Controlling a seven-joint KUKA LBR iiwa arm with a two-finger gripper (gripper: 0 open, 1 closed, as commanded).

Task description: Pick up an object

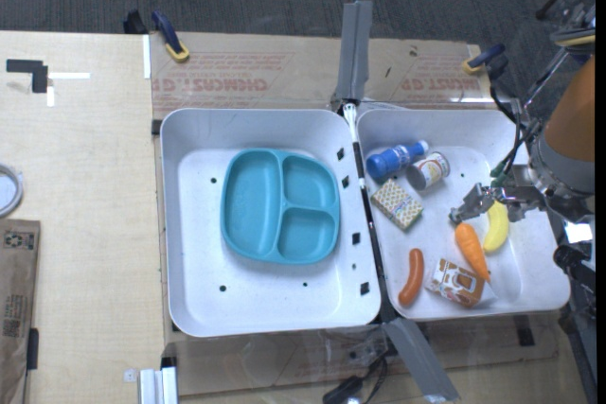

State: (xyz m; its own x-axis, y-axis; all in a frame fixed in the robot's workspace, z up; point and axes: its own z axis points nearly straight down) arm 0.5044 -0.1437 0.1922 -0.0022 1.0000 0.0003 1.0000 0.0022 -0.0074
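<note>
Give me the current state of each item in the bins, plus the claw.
Blue bottle: lying on its side.
Can: tipped over.
Carrot: lying flat, under the claw.
Banana: lying flat.
Sausage: lying flat.
Teal plate: upright.
Claw: low over carrot.

A pale wooden bench (85, 166) carries a brown cardboard sheet (256, 76) with red print, held at its far corners by blue-and-yellow clamps (170, 37). A roll of clear tape (6, 192) lies near the left edge, just above a brown paper bag (17, 289). A black L-shaped mark (28, 72) sits far left.
</note>
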